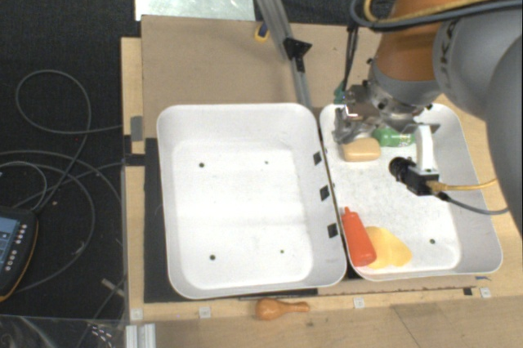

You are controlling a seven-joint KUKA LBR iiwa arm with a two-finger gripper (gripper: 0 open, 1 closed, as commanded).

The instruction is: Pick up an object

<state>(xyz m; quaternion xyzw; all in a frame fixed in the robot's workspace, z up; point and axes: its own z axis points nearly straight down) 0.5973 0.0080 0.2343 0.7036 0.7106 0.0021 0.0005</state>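
Observation:
My gripper point(356, 127) hangs low over the far left part of the right bin point(458, 175), under the orange band of the arm. A tan block point(360, 150) lies right beneath it, touching or nearly touching the gripper's tip; I cannot tell whether it is gripped. A small green object point(397, 140) lies just to the right of the block, partly hidden by the wrist. Near the bin's front left corner lie an orange-red bottle point(357, 237) and a yellow object point(391, 248), side by side.
The left bin point(176, 175) stands beside the right one, joined by black clips along the shared wall. A tan pear-shaped object point(280, 307) rests on the bench in front of the bins. A slanted metal pole point(274, 3) rises behind the bins.

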